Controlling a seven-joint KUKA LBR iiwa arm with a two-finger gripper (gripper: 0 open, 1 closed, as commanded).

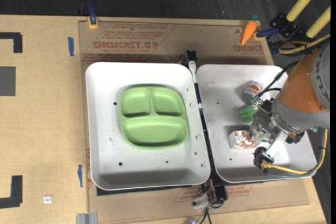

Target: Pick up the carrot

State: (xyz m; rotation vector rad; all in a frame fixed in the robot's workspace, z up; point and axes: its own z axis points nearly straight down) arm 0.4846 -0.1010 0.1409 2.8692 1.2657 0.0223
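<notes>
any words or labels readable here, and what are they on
Red block lettering on the cardboard sheet, behind the left bin: too blurred to read for certain.
More red print at the sheet's right end, cut off and unreadable.
Red-and-white packet in the right bin: print too small.

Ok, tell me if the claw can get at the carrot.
Probably yes: the carrot lies uncovered on the bench beyond the right bin's rim; the claw, inside that bin, must clear it.

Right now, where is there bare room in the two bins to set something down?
The right bin has bare floor along its left side, beside the divider, and in its near-left corner. Its right half is crowded: the gripper, a can, a green item and a packet. In the left bin, the green divided plate leaves just margins.
</notes>
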